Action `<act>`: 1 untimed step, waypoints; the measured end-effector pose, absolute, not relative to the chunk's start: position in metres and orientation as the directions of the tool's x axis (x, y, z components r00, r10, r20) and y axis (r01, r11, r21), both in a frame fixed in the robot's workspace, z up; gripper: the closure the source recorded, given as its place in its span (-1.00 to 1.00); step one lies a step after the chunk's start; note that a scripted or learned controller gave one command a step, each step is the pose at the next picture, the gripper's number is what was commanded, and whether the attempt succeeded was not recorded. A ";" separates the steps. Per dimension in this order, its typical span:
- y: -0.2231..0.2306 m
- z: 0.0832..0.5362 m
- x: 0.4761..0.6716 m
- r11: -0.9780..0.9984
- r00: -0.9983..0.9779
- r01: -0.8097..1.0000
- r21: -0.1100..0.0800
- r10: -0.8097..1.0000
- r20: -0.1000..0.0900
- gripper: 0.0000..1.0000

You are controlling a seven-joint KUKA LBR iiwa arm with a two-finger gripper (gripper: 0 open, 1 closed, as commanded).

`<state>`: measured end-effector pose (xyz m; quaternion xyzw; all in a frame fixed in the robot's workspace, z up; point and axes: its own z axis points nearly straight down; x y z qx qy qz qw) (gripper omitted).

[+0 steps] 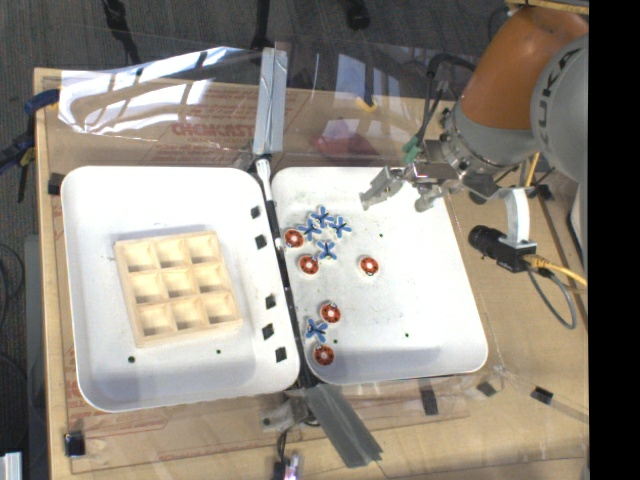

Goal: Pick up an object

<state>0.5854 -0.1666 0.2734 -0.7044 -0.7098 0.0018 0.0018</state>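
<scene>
wooden nine-cell tray point(179, 287) in left white bin point(90, 348), clear plastic sheet point(150, 88) behind, black cable point(555, 298) on bench

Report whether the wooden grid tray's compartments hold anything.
Empty: all nine compartments of the wooden grid tray in the left bin show bare wood.

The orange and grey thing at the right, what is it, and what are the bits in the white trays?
That is a robot arm, seen by one camera above the bench, looking down at a slant. Its gripper, two metal fingers, hangs open over the right bin's far edge and holds nothing. In that bin lie small red rings and blue jacks, which it is meant to pick up. The left bin holds a wooden tray of nine square pockets.
</scene>
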 end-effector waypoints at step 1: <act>-0.146 0.117 0.592 0.106 -0.106 0.994 -0.007 0.994 0.002 -1.00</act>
